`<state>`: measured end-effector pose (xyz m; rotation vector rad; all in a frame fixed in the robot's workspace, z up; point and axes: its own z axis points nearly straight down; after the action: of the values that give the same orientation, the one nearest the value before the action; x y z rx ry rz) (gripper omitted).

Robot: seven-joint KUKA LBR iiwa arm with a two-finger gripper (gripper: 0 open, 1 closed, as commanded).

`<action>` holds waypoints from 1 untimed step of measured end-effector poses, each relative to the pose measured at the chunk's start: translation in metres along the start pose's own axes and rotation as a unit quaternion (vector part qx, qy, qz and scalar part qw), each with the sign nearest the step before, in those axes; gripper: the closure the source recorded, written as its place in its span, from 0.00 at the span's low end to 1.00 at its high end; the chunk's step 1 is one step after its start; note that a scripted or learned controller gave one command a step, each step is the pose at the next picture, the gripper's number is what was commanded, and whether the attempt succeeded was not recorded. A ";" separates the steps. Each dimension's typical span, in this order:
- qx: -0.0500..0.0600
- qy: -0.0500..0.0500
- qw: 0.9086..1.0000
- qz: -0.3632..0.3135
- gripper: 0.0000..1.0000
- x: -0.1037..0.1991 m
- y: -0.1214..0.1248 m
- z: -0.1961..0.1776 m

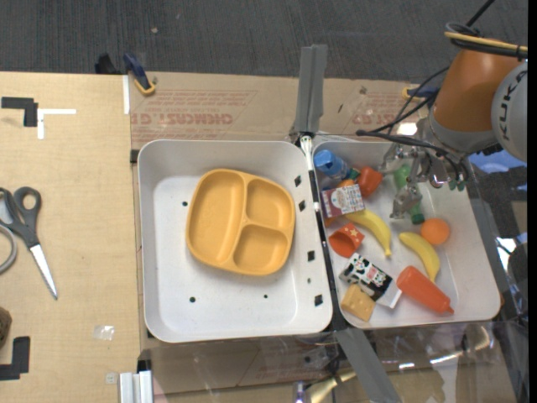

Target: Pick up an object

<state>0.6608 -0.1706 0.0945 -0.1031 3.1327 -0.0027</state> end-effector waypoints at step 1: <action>-0.001 0.002 1.000 0.025 0.00 0.085 0.004 0.001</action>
<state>0.5760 -0.1727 0.0928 -0.0260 3.1380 -0.0010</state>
